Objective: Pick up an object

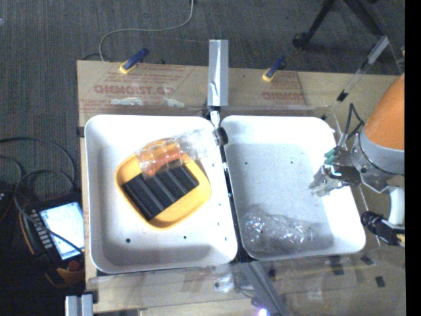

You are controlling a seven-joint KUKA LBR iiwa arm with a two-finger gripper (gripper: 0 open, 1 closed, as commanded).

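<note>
The gripper [324, 181] hovers over the right bin's [283, 137] right side; whether it grips anything cannot be told. A crumpled clear plastic bag [273, 228] lies apart, toward that bin's front. The left bin [105, 242] holds a yellow tray [164, 191].

Bench [92, 84] is carrying two shallow white bins side by side, edges touching at centre. Left bin [99, 176] is sitting toward the bench's left edge; right bin [289, 127] beside it. Two blue-and-yellow clamps [133, 60] are lying on the bench's far strip, well apart.
</note>
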